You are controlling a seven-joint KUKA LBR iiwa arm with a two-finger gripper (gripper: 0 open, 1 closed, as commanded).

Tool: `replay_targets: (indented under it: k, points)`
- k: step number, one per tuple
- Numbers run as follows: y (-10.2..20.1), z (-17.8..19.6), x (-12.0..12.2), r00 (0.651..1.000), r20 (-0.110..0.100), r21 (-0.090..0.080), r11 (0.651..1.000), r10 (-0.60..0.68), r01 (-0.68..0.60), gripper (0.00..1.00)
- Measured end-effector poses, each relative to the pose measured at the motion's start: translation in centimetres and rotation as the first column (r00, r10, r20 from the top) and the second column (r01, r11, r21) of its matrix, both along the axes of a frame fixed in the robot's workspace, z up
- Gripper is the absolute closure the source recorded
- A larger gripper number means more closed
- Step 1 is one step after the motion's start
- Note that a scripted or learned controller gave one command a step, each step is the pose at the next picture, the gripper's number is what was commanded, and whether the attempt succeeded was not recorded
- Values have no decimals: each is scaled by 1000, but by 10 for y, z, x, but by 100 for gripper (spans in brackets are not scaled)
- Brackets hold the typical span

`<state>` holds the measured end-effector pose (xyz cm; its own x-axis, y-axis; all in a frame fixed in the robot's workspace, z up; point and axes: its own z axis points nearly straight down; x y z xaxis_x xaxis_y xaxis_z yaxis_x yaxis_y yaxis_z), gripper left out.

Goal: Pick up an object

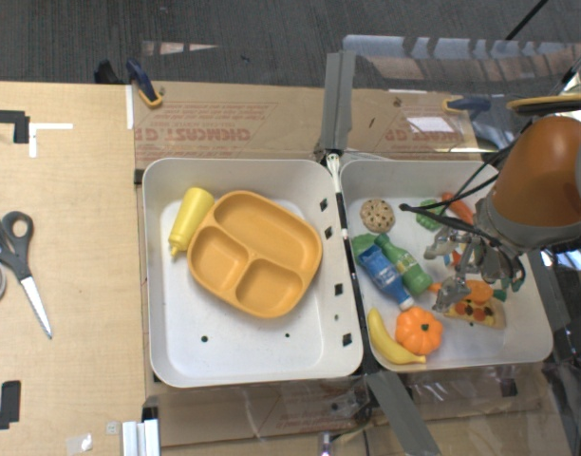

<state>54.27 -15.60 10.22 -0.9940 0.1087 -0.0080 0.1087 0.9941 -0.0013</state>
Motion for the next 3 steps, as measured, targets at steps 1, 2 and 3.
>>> replay_targets:
  k: [1, 2, 3]
  points:
    - [1, 10, 1, 1000, 4, -2, 1000, 3, -3, 100]
    - [1, 10, 1, 1000, 4, -2, 1000, 3, -3, 0]
    - [62, -10, -2, 989, -4, 1, 989, 146, -146, 0]
